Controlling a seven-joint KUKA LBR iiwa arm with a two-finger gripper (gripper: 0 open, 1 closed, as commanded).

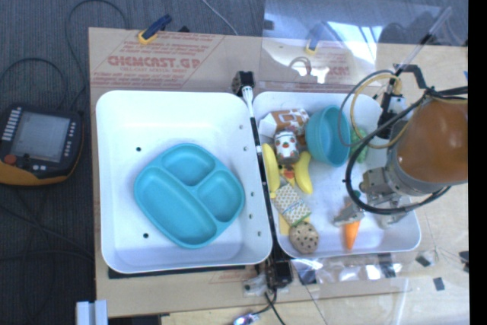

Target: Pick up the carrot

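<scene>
The carrot (350, 234) lies on the floor of the right bin (396, 240), near its front wall, with its orange tip pointing forward. The gripper (351, 215) stands right at the carrot's upper end, seemingly touching it, though whether it has clamped on cannot be told from this slant. The lift appears not yet made. To the left are a cookie (305, 237), a banana (303, 173) and a teal bowl (329, 135); a blue divided plate (189, 195) sits in the left bin (122, 125).
</scene>
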